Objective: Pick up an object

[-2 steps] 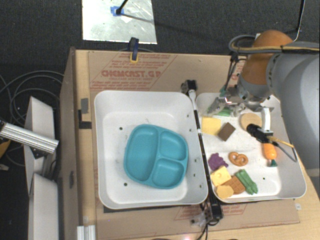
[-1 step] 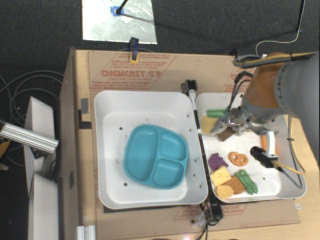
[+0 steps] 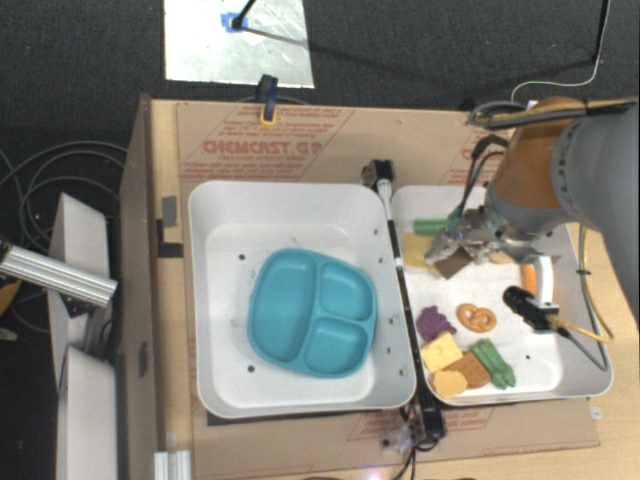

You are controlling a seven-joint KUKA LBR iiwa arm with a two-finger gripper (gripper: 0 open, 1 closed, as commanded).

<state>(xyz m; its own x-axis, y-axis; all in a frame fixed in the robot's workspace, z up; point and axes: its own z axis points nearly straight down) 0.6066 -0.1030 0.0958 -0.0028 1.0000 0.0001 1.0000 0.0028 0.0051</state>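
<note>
Two bins sat before us; our fingers gripped a brown piece above the right bin.

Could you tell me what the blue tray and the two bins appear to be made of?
Tray: likely moulded plastic, smooth, slightly glossy, with rounded compartments. Bins: probably thin white plastic, matte, with rounded corners and rolled rims.

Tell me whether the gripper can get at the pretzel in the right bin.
Probably yes. The pretzel lies uncovered on the bin floor, apart from its neighbours, and the gripper hangs just above and left of it with nothing between.
</note>
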